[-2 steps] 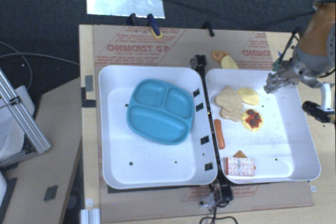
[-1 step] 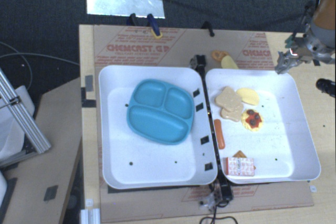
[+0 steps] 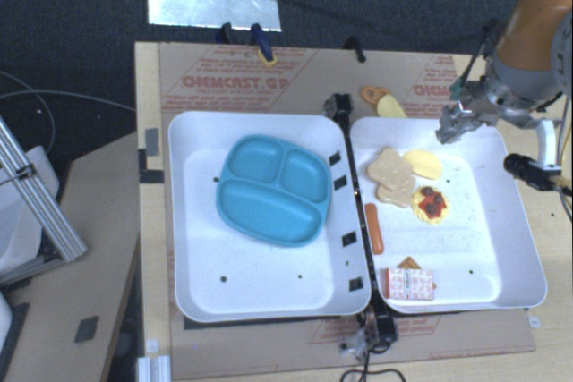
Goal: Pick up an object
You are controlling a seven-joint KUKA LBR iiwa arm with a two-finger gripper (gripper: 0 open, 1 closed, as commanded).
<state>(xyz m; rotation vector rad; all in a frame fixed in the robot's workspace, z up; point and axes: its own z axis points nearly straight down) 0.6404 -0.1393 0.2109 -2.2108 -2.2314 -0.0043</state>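
Two shallow white bins sit side by side on a cardboard-covered bench, seen from above at a slant. The left bin holds a blue divided plate, lying flat near its middle. The right bin holds several toy food pieces clustered toward its left half: a pale tan bread-shaped piece, a yellow piece touching it on the right, a small yellow round with red topping just below them, an orange-red sausage lying lengthwise along the bin's left wall, and a small pink-and-white packet near the front edge. Outside the bins, just behind the right one, lie a yellow banana-like piece and an orange piece. The arm comes in from the right, and its gripper hangs over the back edge of the right bin, near the yellow piece but apart from it. Nothing shows between its fingers; whether they stand apart or together cannot be told from here.
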